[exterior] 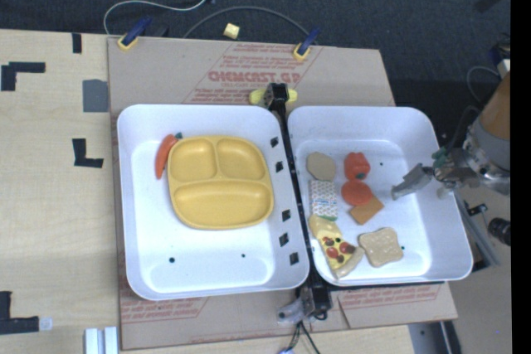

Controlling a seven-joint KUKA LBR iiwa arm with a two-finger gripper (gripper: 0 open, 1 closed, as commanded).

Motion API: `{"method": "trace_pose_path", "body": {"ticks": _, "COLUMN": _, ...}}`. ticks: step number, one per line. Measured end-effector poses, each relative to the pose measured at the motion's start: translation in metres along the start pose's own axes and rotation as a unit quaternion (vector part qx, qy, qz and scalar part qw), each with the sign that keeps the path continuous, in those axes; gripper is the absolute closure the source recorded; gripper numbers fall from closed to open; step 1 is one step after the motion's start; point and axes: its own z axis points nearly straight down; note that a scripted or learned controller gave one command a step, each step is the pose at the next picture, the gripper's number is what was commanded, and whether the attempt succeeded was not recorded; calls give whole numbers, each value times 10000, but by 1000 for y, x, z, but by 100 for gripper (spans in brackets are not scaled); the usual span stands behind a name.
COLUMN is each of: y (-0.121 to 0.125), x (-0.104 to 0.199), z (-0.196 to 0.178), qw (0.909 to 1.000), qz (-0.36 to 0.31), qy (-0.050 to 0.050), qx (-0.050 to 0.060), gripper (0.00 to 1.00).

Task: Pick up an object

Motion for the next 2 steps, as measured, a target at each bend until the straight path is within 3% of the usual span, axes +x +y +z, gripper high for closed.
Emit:
{"method": "trace_pose_path", "body": {"ticks": 1, "y": 58, "x": 53, "z": 129, "qw": 10000, "qz": -28, "qy": -9, "qx": -23, "gripper": 0}}
{"method": "trace_pose_path", "body": {"ticks": 2, "y": 57, "x": 51, "z": 113, "qw": 10000, "qz": -6, "qy": -7, "qx": -26, "gripper": 100}}
